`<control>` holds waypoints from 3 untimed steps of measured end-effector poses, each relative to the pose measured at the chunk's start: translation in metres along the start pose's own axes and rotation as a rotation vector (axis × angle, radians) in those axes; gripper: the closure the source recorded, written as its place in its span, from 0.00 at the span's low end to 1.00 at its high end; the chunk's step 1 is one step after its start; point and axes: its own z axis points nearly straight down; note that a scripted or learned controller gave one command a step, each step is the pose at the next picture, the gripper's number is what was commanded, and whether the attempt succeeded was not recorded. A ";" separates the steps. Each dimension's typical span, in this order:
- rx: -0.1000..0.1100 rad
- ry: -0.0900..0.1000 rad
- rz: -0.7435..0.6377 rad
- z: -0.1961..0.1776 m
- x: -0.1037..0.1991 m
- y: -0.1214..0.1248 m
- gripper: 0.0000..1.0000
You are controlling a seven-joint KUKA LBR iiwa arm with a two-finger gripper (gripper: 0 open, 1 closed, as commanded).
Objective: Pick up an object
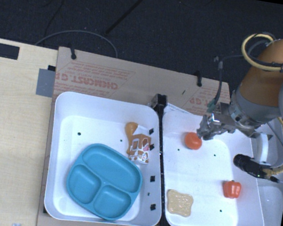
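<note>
While the arm (267,78) reached in from the upper right of the frame, its gripper (207,130) hung just above and right of the tomato (193,141) in the right bin (252,224). Whether it was clenched or released could not be told. A pepper (231,189) and toast (178,203) lay lower down; the left bin (64,123) held a blue tray (103,180).

Right bin (252,221): bare middle floor; tomato (193,141) near back edge, pepper (231,189) by right edge, toast (178,203) at front-left corner.
</note>
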 end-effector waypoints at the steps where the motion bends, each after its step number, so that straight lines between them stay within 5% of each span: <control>1: 0.000 0.001 -0.001 -0.003 0.053 -0.027 1.00; 3: 0.001 0.000 -0.002 -0.006 0.149 -0.063 1.00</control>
